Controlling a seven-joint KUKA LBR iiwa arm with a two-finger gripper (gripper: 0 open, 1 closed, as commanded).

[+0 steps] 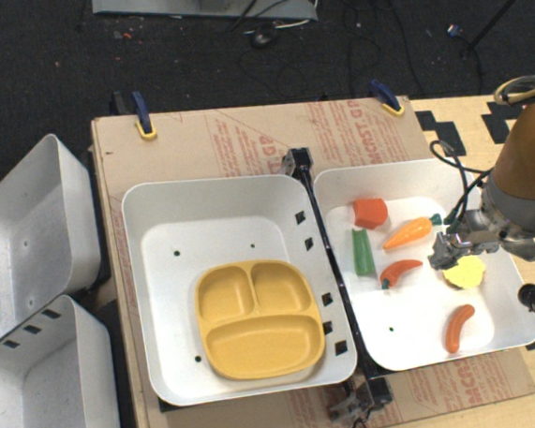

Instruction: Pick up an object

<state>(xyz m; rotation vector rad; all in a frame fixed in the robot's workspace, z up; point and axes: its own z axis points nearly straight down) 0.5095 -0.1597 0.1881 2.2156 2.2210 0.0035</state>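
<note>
I see tool (448, 255) low in right bin (423, 358), at left edge of yellow piece (465, 274). Cannot tell its opening or hold; view blurred. I'd centre over yellow piece, descend square. Red chili (400, 271) left of tool, keep off it.

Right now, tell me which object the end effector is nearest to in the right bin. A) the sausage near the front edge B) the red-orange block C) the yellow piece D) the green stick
C: the end effector sits right at the yellow piece in the right bin, while the green stick, the sausage and the red-orange block lie farther off.
</note>
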